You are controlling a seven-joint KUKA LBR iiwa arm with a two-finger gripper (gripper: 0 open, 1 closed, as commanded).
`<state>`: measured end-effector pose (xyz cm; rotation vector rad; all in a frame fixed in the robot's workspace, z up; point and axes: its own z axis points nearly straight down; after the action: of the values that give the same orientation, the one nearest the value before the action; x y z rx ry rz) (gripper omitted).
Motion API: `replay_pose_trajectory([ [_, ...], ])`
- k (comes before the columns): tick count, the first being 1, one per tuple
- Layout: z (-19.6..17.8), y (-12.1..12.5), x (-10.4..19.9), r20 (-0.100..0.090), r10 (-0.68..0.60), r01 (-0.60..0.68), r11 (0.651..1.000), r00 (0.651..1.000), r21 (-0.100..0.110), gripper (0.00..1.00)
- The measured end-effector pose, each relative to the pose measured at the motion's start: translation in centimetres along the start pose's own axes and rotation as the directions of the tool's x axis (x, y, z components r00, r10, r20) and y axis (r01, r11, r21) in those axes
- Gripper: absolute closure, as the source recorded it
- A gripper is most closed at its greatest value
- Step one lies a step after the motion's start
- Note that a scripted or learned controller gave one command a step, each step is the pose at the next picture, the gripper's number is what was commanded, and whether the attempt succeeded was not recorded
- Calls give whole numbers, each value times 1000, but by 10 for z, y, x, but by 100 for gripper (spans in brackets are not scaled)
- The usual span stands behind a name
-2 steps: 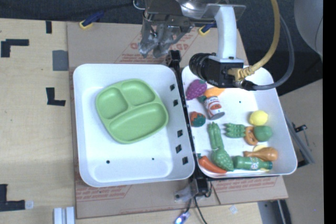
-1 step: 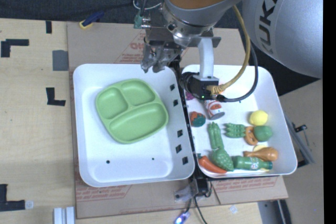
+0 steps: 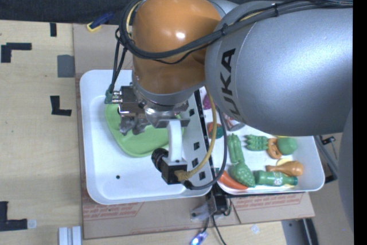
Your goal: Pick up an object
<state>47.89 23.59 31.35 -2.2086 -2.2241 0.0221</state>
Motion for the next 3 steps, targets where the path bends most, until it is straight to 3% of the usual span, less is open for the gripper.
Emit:
replay_pose_trajectory([
  [1, 150, 72, -53, -3, 11, -11, 1000, 1000, -12, 100],
  [2, 101, 146, -58, -6, 6, -6, 1000, 1000, -20, 100],
  [3, 37, 74, -117, -4, 10, -10, 1000, 1000, -13, 100],
])
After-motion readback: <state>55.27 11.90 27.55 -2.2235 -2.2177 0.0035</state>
